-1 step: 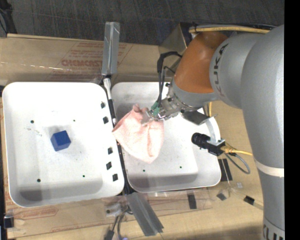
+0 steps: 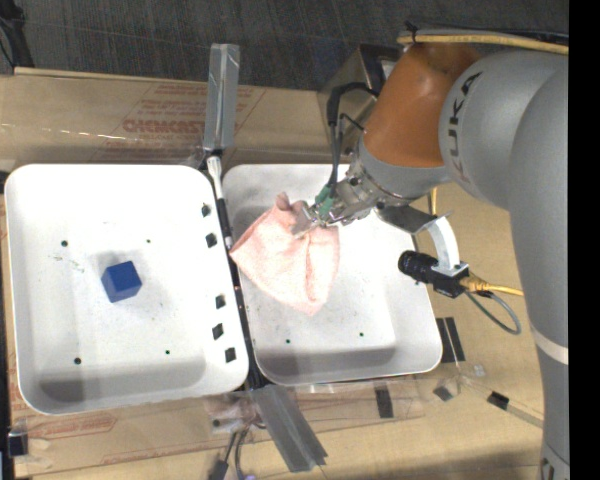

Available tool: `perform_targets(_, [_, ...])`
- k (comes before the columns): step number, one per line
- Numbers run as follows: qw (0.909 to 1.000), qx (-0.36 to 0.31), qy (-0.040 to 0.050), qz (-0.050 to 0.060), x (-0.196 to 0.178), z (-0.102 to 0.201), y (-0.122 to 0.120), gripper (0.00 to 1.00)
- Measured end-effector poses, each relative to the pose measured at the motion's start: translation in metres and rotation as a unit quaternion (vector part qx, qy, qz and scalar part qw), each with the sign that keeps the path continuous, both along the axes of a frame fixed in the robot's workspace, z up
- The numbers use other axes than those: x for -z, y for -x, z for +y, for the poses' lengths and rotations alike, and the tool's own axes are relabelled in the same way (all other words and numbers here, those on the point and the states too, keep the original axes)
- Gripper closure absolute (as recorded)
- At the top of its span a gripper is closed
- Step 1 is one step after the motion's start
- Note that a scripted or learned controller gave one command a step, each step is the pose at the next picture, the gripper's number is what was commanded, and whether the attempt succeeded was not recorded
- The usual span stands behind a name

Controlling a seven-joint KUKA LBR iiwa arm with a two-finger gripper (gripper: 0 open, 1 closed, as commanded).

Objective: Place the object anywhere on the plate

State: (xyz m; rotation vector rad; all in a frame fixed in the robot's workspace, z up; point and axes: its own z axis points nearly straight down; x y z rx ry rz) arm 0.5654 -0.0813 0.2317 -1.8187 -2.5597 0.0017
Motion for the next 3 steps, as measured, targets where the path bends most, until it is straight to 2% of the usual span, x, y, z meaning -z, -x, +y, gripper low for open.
perform_targets(1, [0.9795, -0.202, -0.0005, 0.001, -0.009, 0.051, 0.016, 1.00])
perform_targets(2, [0.9188, -0.395, -0.0006, 0.000, 0.003, 0.103, 0.027, 1.00])
perform_targets(3, [0.8207, -0.571, -0.0011, 0.001, 0.002, 0.151, 0.042, 1.00])
